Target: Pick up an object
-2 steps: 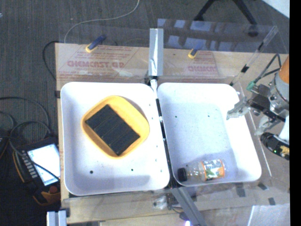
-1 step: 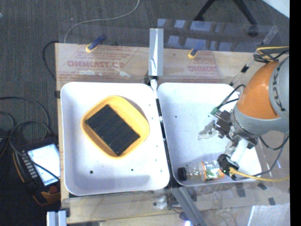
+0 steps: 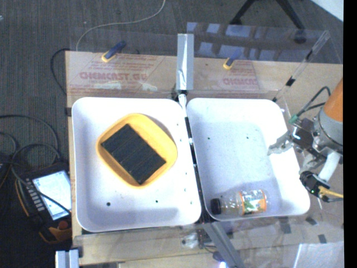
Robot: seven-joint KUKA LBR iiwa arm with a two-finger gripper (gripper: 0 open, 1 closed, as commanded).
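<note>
**Bottle Lies in Near Corner of Right Bin as Arm Waits at the Rim**

Nearest the camera, a small plastic bottle (image 3: 241,202) with an orange label lies on its side along the near wall of the right bin (image 3: 234,121), its dark cap pointing left toward the bin's near-left corner. Nothing touches it. The left bin (image 3: 89,205), set just beside the right one, holds a yellow dish (image 3: 167,141) with a dark, ribbed rectangular pad (image 3: 134,153) resting inside it at a slant.

At the right edge of the scene, the grey arm with its orange band (image 3: 336,105) reaches in over the right bin's right rim. The gripper (image 3: 281,145) sits at about that rim, well apart from the bottle, which lies nearer and to its left. Whether the jaws are apart or together cannot be told from this angle; nothing shows between them.

Beyond the bins, on the far part of the table (image 3: 128,77), clear sheeting is pinned down by two clamps (image 3: 113,51) with yellow and blue handles. A tablet (image 3: 51,193) with a lit screen lies on the dark floor to the left.
</note>
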